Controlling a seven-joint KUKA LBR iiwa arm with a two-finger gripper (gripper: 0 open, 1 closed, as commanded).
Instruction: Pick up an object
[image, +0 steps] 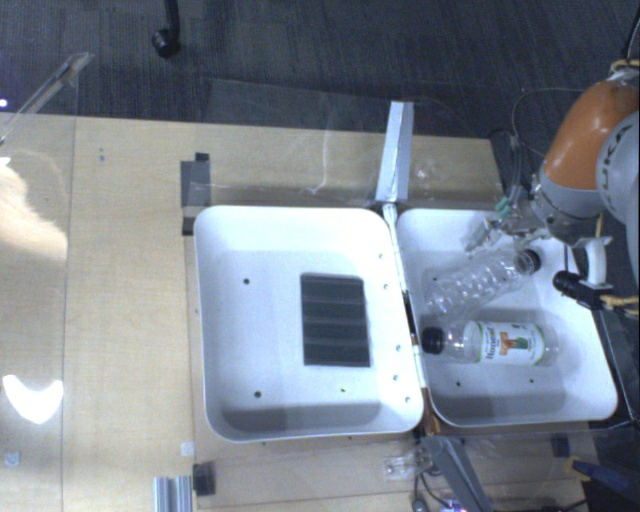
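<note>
Two clear plastic bottles lie in the right bin. The empty, crumpled bottle lies at a slant in the middle of the bin, its cap end toward the right. The other bottle has a black cap pointing left and a white label with orange print, and lies nearer the front. A dark ribbed rectangular pad rests flat in the middle of the left bin. My gripper hangs over the back of the right bin, just above and behind the crumpled bottle, with nothing visibly held.
The two bins meet at a raised rim between them. A grey metal bar stands behind that joint. A black bracket sits at the left bin's back left corner. Bare wooden bench extends to the left.
</note>
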